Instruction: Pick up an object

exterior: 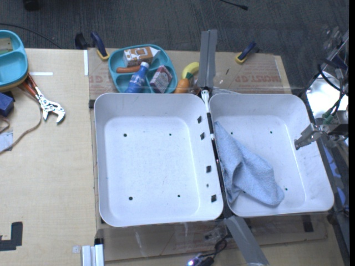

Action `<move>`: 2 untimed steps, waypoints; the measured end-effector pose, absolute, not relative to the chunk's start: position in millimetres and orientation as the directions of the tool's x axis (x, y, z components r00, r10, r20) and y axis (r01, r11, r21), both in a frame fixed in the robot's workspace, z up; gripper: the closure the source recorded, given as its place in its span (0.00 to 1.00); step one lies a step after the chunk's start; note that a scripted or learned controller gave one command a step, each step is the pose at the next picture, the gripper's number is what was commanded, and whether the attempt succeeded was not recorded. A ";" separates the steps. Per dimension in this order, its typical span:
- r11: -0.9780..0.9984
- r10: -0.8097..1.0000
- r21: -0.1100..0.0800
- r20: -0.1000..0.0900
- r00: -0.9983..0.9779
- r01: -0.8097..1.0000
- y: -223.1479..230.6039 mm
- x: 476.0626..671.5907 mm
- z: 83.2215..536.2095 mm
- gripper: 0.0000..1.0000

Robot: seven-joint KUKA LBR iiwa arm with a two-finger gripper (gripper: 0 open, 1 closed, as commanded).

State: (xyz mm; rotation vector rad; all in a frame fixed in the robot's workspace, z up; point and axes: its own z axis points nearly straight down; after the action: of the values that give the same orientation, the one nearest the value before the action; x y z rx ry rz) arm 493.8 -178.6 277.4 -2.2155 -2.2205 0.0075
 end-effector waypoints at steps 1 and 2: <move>-0.070 0.998 -0.004 0.001 0.070 0.998 -134.1 477.9 89.3 0.00; -0.070 0.998 -0.004 0.001 0.070 0.998 -134.1 478.0 89.4 0.00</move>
State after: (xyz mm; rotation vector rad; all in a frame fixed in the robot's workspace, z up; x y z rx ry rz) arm 478.0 -134.1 89.4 -2.2954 -2.1397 0.0022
